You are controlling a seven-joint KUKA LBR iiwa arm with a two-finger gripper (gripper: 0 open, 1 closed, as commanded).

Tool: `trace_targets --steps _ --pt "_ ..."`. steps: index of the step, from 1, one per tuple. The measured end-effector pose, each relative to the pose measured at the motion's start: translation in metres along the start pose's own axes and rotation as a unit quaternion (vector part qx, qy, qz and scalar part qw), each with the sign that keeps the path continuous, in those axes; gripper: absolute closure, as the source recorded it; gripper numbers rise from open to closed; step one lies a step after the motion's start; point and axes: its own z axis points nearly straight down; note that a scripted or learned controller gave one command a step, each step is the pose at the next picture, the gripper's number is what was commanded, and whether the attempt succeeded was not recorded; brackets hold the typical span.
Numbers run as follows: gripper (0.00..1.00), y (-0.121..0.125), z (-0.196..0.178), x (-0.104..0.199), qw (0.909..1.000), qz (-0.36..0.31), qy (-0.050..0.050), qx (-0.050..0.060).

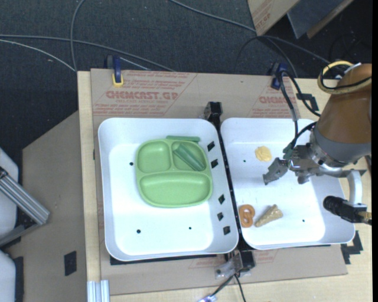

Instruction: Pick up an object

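I saw dark carpet (177,35) around the counter (171,97), thin cables (77,41) trailing across it, cardboard boxes (269,12) up top.

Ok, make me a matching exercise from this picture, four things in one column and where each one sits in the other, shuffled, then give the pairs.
Things:
1. green divided plate
2. yellow piece
3. pretzel
4. gripper

Places:
A. right bin, near the far edge
B. over the middle of the right bin
C. left bin
D. right bin, near corner by the divider, beside the cone

Pairs: 1-C, 2-A, 3-D, 4-B
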Motion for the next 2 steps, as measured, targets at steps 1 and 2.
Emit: trace_targets --steps 1,2 --pt "0.0 0.003 -0.005 0.0 1.0 -0.001 -0.001 -0.006" --pt "0.0 0.002 0.037 0.002 1.0 -0.001 0.0 -0.003"
